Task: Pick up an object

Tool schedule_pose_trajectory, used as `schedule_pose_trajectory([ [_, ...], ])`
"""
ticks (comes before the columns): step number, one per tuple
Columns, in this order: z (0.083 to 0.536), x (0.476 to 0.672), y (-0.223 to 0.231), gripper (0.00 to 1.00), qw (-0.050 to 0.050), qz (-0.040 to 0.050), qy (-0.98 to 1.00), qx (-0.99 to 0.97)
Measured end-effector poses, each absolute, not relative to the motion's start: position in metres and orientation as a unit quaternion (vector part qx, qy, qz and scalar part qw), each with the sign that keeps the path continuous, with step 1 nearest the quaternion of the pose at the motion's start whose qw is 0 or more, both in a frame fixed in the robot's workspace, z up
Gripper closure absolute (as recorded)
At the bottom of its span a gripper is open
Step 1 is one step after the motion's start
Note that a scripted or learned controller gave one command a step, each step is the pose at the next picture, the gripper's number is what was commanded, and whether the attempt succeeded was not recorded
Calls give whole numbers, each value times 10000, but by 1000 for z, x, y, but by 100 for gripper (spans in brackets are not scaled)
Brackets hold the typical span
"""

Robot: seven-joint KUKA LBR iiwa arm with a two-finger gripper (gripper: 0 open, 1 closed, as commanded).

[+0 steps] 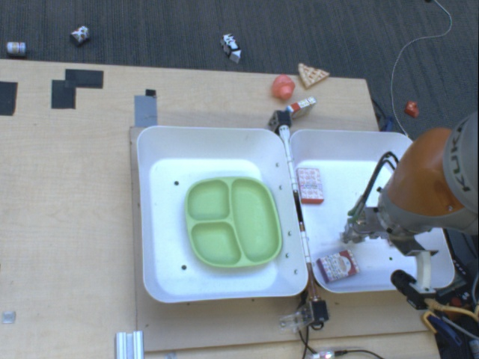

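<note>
Two white bins sit side by side before us, and the pincer hangs low in the right bin, under the grey arm with its orange band. We cannot tell whether it is wide or narrow, since the wrist hides much of it from above. Just below and a little left of the pincer lies a small red-and-white packet, tilted near the bin's front wall; it seems close to the pincer but not clearly touching. Above and left of the pincer rests a second red-and-white packet, beside the seam between the bins. Far to the left of the pincer, the left bin holds a green divided plate. Beyond the bins, well above the pincer, we see a pink ball and a pizza-slice toy
</note>
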State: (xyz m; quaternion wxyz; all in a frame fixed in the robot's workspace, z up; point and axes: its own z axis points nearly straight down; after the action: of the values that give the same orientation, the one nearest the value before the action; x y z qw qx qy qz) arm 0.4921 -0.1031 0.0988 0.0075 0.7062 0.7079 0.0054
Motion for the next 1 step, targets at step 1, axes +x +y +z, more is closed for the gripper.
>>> schedule_pose_trajectory([
  [1, 99, 492, -103, 0, 74, 53, 7079, 7062],
])
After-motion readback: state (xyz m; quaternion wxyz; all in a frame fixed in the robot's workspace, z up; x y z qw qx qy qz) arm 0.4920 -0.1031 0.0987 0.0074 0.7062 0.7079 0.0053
